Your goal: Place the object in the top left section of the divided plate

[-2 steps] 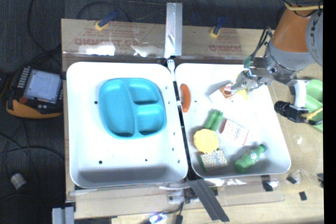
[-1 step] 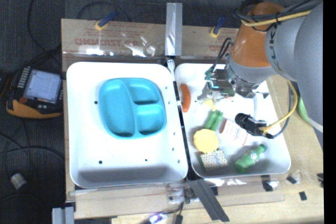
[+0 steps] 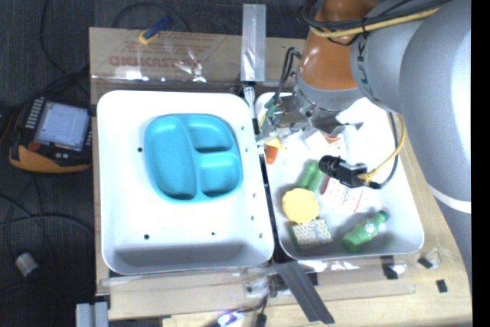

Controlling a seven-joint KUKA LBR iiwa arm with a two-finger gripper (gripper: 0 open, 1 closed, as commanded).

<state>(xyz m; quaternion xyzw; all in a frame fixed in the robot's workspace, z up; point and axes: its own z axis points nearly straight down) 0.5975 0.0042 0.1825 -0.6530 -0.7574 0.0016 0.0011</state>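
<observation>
The divided plate, light blue with three sections, lies in the left bin, roughly centred and slightly toward the far wall; all three of its sections are bare. The right bin holds the loose items: a yellow round object near the middle of the bin, a green cylindrical object just beyond it, a small patterned block touching or just beside the near edge of the yellow object, and a green bottle lying on its side near the bin's near right corner. The gripper sits at the far left corner of the right bin, close to the shared wall between the two bins; small yellow and green patches show at its tip, but it cannot be told whether these belong to an object in its grasp or what the gripper's state is. A black fitting with a yellow cable hangs from the arm above the bin's middle. Outside the bins, a handheld pendant rests on the floor to the left, and a clear plastic bag lies on the board beyond the left bin.
</observation>
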